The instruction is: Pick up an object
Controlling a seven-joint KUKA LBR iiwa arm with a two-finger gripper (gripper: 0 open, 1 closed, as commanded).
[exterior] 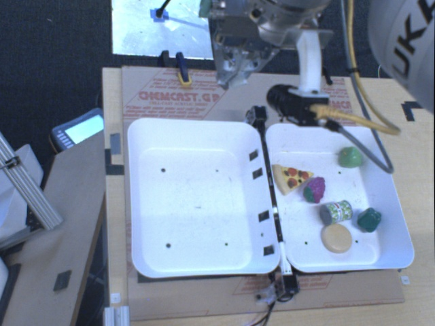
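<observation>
Although the gripper hangs beyond the far rim of the left bin, whether it stands apart or together cannot be told. Right bin, contents: pizza slice, purple cluster, small can, tan disc, dark green piece, pale green lump. Likeliest pick: the can, lying on its side (probably light, stiff, smooth enough to roll); take it across the body.
</observation>
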